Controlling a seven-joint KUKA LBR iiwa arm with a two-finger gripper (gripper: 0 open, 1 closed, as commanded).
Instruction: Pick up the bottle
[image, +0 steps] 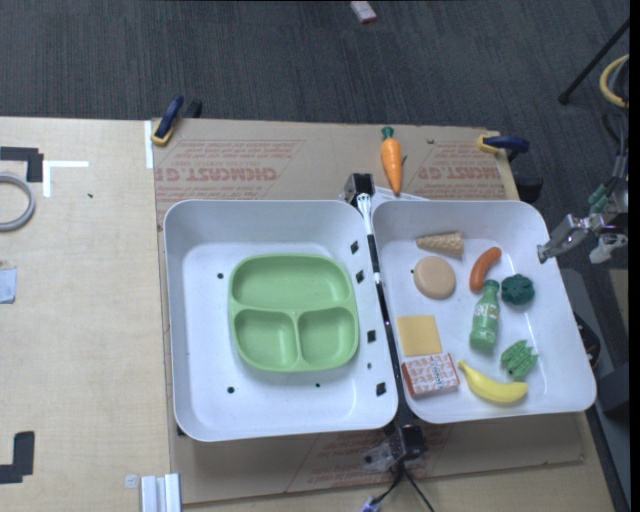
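The green bottle is lying in the right bin, between the yellow cheese slice on its left and the broccoli on its right, with the banana nearer. The gripper is hovering just outside the bin's right rim, well apart from the bottle; whether it is open or closed is not something I am able to tell.

Two bins sit side by side mid-frame: the left bin holds a divided plate, and the right bin holds the rest. There the bottle stands centre-right, with a sausage above it, a banana below, a cheese slice to its left and broccoli to its upper right. A carrot lies on the cardboard above the bins.
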